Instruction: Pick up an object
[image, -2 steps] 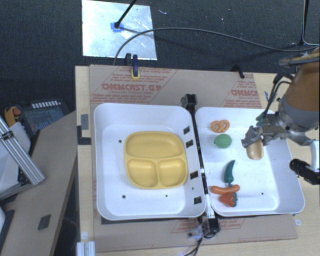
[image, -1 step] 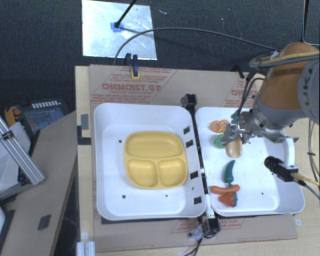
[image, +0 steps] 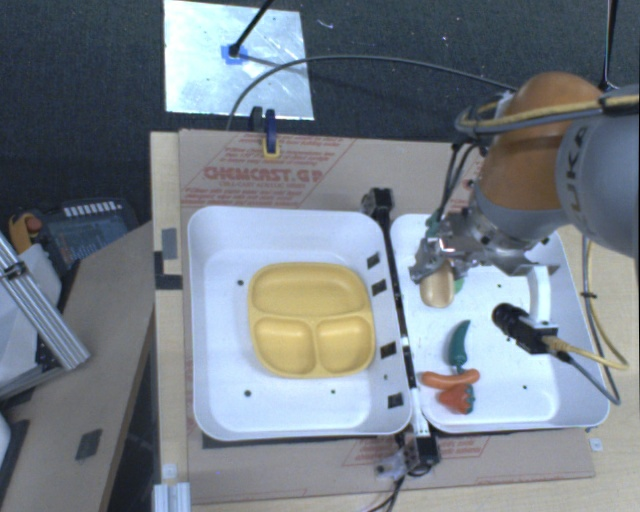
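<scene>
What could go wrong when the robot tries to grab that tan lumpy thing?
The tan object looks rounded, so it might slip away from the gripper just above it. It lies near the bin wall, which the gripper could bump. The green pepper close by might get knocked.

Place: robotics lab | signs: grey arm (image: 560, 150) reached over white bins (image: 215, 330) on a cardboard-covered surface (image: 290, 170) | aluminium rail (image: 40, 310) and loose cables (image: 330, 62) lay alongside
</scene>
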